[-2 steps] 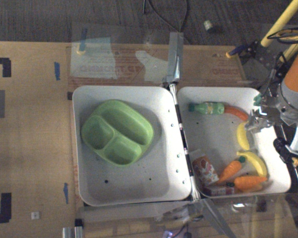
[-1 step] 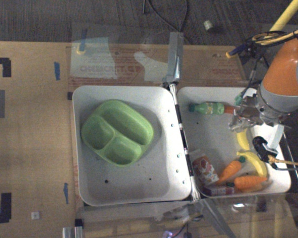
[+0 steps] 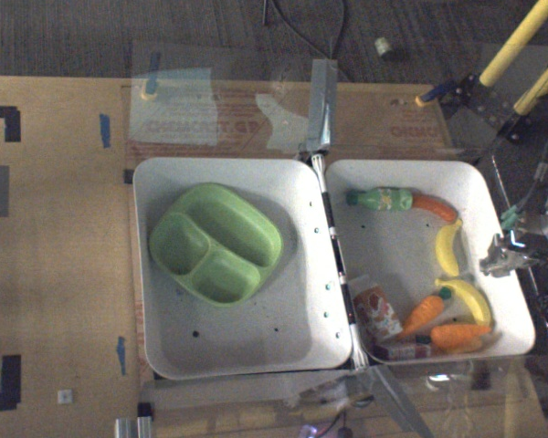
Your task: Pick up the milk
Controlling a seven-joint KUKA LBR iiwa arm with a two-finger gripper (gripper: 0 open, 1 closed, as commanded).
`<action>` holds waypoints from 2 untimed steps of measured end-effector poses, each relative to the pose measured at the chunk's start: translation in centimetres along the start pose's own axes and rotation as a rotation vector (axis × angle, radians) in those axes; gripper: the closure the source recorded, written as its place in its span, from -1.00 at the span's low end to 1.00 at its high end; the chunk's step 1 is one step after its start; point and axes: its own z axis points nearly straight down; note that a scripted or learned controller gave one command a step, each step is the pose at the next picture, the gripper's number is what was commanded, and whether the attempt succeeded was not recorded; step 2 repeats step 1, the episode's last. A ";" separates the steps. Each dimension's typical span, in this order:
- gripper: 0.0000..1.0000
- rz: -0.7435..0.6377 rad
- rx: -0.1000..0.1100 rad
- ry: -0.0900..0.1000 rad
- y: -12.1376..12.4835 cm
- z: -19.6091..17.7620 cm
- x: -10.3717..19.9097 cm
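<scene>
Trouble I expect: the milk [image 3: 375,309] lies at the right bin's [image 3: 395,173] lower-left wall beside a carrot [image 3: 424,312], so my gripper [image 3: 504,255], at the right rim and too blurred to tell its opening, may snag the carrot.

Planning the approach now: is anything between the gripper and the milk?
Yes. A banana and a carrot lie on the bin floor between the gripper, at the right wall, and the milk. The carrot's tip is close beside the milk. Nothing lies on top of it.
</scene>
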 end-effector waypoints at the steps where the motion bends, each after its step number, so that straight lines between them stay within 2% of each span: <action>1: 1.00 0.220 -0.002 -0.002 0.4 -8.6 -2.3; 2: 1.00 0.220 -0.002 -0.002 0.4 -8.6 -2.3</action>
